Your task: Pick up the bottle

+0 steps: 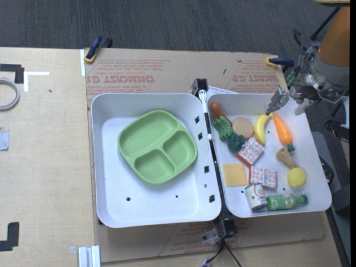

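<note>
Along the right bin's (317, 149) front edge: green bottle (286, 202), lying on its side, beside a can (256, 197). Above that bin's far right corner: end effector (290, 100), fingers parted, holding nothing. Left bin (105, 193): green tray (158, 146).

The end effector (285, 100) is hanging over the far edge of the right white plastic bin (320, 166), above a yellow banana (261, 128) and an orange carrot (282, 129). A green plastic bottle (286, 202) is lying on its side along the near wall, touching a small white carton (256, 197), with a yellow lemon (296, 177) just behind. A green three-compartment plate (158, 146) is sitting in the left white bin (105, 193) on the tabletop (39, 177)
</note>
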You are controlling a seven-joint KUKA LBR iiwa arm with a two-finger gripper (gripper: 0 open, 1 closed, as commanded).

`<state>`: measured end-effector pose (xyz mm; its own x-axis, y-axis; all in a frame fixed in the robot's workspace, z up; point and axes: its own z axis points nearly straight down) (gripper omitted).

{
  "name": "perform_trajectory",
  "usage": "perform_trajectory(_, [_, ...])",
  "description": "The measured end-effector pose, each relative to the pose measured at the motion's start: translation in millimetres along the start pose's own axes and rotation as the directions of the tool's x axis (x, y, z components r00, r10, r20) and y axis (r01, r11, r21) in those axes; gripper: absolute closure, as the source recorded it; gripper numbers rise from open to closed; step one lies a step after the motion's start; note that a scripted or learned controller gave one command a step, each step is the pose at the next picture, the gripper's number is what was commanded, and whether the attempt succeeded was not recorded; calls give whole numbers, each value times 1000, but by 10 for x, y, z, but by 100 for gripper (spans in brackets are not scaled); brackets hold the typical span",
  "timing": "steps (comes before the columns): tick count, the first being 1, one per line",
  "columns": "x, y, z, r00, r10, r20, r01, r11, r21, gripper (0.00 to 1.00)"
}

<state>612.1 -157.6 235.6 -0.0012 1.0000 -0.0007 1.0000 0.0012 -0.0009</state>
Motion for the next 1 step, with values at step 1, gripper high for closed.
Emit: perform_trajectory(1, [-4,4,-97,1000,-2,1,2,1000,-1,100])
